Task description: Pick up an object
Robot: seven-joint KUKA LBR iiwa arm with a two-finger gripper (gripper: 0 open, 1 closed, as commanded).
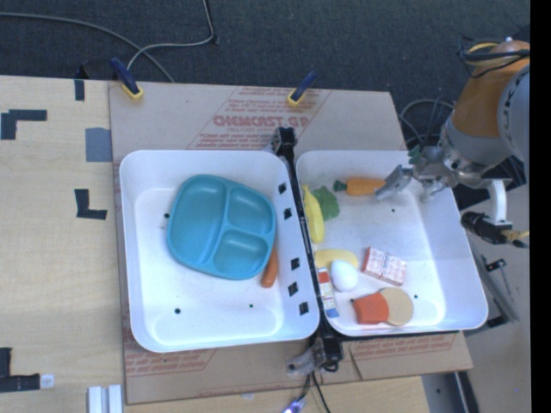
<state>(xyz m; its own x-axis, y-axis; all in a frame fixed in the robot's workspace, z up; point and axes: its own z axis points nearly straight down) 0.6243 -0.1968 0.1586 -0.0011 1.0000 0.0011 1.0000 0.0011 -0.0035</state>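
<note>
My gripper point(411, 185) hovers over the far right part of the right bin point(448, 256), open, with nothing between its fingers. An orange carrot point(362, 186) lies just to its left. Further left are a green piece point(325, 202) and a yellow banana point(314, 219). Toward the bin's front lie a yellow item point(336, 257), a white egg point(344, 276), a pink-red packet point(384, 266), a red block point(370, 309) and a tan disc point(398, 305).
The left bin point(142, 256) holds a blue divided plate point(222, 227) and a small orange stick point(270, 270) by its right edge. A black divider point(294, 222) runs between the bins. Cables lie on the dark floor behind the bench.
</note>
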